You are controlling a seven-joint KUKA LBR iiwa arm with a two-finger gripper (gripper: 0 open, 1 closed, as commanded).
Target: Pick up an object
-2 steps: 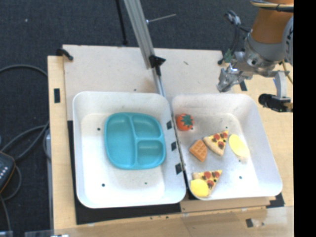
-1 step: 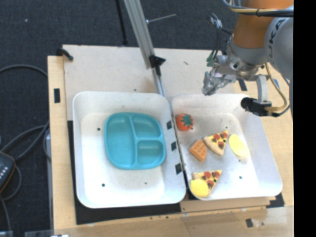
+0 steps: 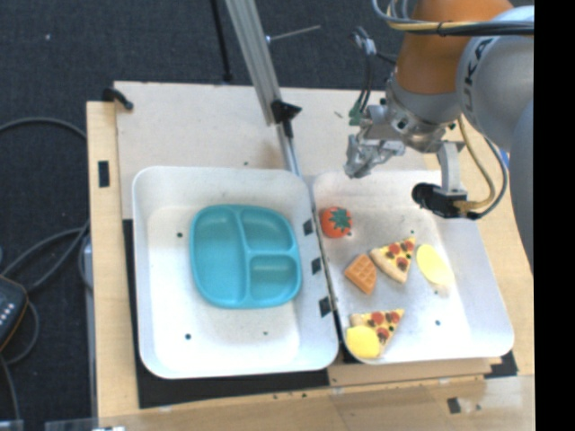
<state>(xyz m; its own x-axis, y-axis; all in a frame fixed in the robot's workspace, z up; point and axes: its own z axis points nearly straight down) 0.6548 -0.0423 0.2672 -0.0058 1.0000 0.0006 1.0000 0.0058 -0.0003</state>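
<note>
A: Where is the pincer [image 3: 359, 164] in the camera view?

B: It hangs over the far edge of the right bin [image 3: 490, 281], close to the wall between the two bins. If its fingers are apart or together, I cannot tell; they are too small and dark. I see nothing between them.

A: And the things to pick up?

B: All of them lie in the right bin, nearer to the camera than the pincer. The toy tomato [image 3: 336, 222] is the nearest one, just below the pincer, beside the dividing wall. Further down there is a waffle piece [image 3: 361, 273], touching a pizza slice [image 3: 395, 260], and a yellow oval piece [image 3: 434, 265] beside that slice. At the near edge, a second pizza slice [image 3: 380, 322] lies against a yellow round piece [image 3: 363, 341].

A: What else is around?

B: The left bin [image 3: 162, 330] holds a blue divided plate [image 3: 244, 257]. A metal pole [image 3: 256, 52] rises slanted from the tabletop [image 3: 189, 128] behind the bins, left of the pincer. A black part with a cable [image 3: 440, 199] hangs over the right bin, right of the pincer.
</note>
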